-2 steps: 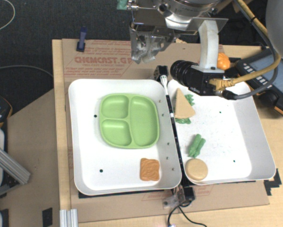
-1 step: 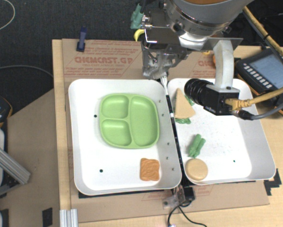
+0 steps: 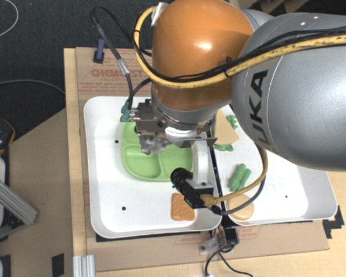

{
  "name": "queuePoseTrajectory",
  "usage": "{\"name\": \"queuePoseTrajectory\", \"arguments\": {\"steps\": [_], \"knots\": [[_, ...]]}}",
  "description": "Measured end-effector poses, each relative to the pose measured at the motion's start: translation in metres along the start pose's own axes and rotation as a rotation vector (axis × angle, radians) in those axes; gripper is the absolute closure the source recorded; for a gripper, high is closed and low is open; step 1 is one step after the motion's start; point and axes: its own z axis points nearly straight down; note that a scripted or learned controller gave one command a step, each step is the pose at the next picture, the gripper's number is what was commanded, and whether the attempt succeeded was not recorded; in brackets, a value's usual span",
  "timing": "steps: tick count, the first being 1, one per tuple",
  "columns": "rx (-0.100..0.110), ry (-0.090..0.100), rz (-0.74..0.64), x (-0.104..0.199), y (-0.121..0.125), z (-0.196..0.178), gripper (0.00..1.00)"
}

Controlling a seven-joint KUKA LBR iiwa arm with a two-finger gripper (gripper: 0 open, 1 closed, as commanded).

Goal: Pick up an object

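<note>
Camera view shows the arm (image 3: 230,68) low over the left bin (image 3: 103,172) at mid-frame, its bulk hiding the gripper (image 3: 161,143); whether that claw is released or clenched I cannot tell. Under it lies a green divided plate (image 3: 139,160), probably light, stiff, slick plastic, best pinched at its raised rim. A toast-like piece (image 3: 182,208) sits near the bin's lower wall, leaving little room there; bare floor lies toward lower left.
</note>
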Motion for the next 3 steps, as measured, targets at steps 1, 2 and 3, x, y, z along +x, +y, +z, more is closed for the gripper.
{"name": "queuePoseTrajectory", "arguments": {"steps": [1, 2, 3], "knots": [[-0.02, 0.009, -0.001, -0.001, 0.002, -0.029, 1.0], [-0.038, 0.015, 0.0, -0.003, 0.053, -0.211, 1.0], [-0.006, 0.004, -0.002, -0.001, 0.01, -0.109, 1.0]]}}
